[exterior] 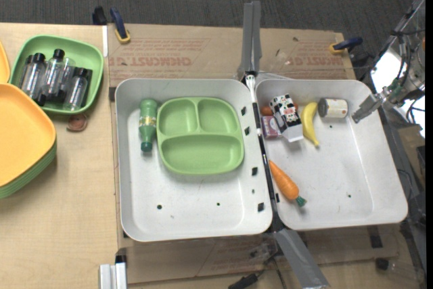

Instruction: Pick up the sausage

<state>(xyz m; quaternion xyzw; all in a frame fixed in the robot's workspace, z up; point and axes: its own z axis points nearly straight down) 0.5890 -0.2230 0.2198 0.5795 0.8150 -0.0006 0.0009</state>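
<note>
Cardboard-topped bench (189, 57), dark carpet behind, two white bins. Sausage (333, 107) lies at the back of the right bin (352, 193), just right of one banana (310, 122). Gripper (365, 108) is just right of it, not touching; can't tell its open/closed state. One carrot (284, 183), one green bottle (147, 124), one green plate (200, 135).

Right bin: clutter along the far edge, open floor toward the near edge.

In the right bin (352, 193) a small carton (285, 112), a banana (310, 122) and a pale cylinder (333, 108) crowd the far-left part, close together, with a carrot (285, 182) lying along the left wall. The near-right floor is bare. In the left bin (189, 206) a green divided plate (200, 134) and a green bottle (147, 124) take up the far half.
</note>
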